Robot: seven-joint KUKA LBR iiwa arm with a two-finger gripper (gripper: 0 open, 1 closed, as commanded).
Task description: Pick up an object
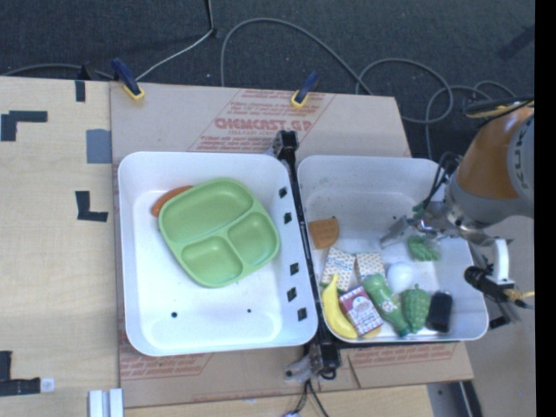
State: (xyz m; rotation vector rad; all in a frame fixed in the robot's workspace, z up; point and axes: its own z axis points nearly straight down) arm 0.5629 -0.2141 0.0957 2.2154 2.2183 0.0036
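Note:
My gripper (415, 228) hangs low over the right side of the right bin (365, 181), reaching in from the right on the grey arm with its orange band (491, 159). Just below it lies a small green leafy toy (424, 250), very close to the gripper tip. Whether they touch is unclear. Along the bin's front lie a white egg (400, 276), a banana (335, 307), a red box (360, 310), a green cucumber (385, 298), a bumpy green piece (416, 307) and a black item (440, 311). A brown bread slice (324, 231) sits at the left.
Two checkered crackers (340, 266) lie beside the banana. The left bin (139, 259) holds a green divided plate (219, 230) with an orange thing (165, 200) partly under it. Cables (261, 33) run behind the bench.

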